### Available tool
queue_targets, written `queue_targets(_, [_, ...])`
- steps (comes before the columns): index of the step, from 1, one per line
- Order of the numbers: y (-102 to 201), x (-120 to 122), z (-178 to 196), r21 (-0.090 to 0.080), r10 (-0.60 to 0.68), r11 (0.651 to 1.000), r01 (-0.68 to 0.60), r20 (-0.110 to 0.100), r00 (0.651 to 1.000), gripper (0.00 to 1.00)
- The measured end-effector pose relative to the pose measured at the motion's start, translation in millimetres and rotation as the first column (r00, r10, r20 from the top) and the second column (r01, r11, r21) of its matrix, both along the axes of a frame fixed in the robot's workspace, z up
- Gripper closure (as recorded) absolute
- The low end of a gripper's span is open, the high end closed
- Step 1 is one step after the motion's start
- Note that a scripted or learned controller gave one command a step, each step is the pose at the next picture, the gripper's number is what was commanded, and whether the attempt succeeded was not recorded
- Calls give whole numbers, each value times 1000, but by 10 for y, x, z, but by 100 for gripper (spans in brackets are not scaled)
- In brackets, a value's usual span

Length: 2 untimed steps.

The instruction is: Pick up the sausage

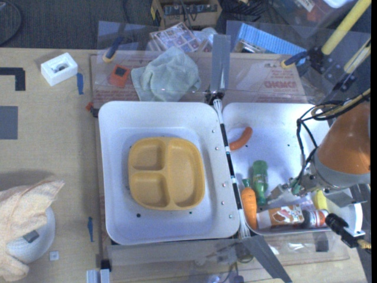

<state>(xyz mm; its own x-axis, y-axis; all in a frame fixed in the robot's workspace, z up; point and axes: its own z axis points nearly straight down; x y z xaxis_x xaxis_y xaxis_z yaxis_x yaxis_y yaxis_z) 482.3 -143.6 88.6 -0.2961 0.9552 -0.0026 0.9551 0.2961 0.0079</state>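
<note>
The sausage lies in the right bin, near its upper left corner, just beside the wall shared with the left bin, curved and apart from everything else. Lower in the same bin a green bottle stands next to a carrot, and a ketchup bottle lies on its side along the front wall. The arm's gripper hovers above that cluster, well apart from the sausage; whether the jaws are open or closed I cannot tell. The left bin holds a yellow divided plate.
</note>
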Motion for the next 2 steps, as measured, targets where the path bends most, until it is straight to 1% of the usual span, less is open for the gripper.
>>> queue_targets(1, [394,1,3,-5,-26,1000,26,3,1000,0])
queue_targets(2, [388,11,111,-3,-29,1000,30,8,1000,100])
